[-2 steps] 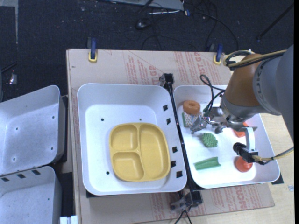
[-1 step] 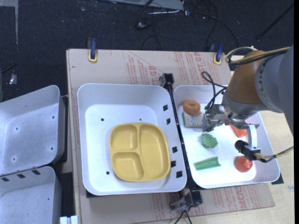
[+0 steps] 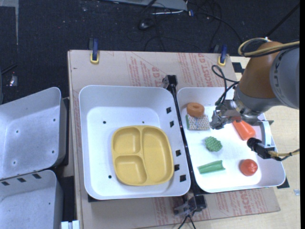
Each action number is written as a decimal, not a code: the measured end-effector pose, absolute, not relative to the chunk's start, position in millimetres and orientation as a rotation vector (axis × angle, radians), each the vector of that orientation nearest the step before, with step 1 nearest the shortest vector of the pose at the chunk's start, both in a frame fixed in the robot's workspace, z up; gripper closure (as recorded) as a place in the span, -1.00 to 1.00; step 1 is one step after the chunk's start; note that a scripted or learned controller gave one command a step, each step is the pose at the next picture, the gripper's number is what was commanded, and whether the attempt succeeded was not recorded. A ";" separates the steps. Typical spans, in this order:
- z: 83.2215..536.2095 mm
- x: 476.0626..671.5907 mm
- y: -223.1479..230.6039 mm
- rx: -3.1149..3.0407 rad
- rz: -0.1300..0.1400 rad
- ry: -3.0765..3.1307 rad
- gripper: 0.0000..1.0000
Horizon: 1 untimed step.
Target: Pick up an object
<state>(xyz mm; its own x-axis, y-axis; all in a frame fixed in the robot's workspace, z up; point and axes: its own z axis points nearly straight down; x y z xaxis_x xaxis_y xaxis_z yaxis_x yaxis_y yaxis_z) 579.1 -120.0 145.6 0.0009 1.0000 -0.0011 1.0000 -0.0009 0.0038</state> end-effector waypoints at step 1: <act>190.2 573.9 -120.1 2.218 0.003 2.220 1.00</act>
<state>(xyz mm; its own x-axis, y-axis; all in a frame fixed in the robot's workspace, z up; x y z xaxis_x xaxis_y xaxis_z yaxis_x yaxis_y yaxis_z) 573.9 -120.1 190.2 -0.0013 1.0000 -0.0011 1.0000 0.0013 0.0038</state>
